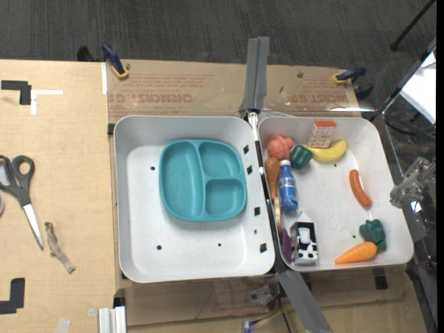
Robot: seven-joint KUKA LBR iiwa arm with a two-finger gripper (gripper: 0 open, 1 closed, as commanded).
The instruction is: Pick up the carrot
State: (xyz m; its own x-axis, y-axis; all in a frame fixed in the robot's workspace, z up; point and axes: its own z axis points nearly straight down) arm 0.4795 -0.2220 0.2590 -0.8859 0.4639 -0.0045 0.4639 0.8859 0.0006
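The carrot lies in the right bin, down in its near right corner, its orange tip pointing left and its green top up against the bin's right wall. Farther back along that side an orange-red sausage lies on its own, apart from the carrot. Across the back of this bin sit a yellow banana, a small white and orange box, a dark green pepper and a pink toy. Along the left wall a blue and white bottle lies beside an orange bottle-like piece, and a black and white carton stands near the front edge. The left bin holds a teal divided plate with three compartments. The gripper hangs just outside the right bin's right wall, level with the sausage and well short of the carrot; it shows as a grey blurred mass, and I cannot tell whether its jaws are apart or together. On the tabletop to the left lie scissors with grey handles.
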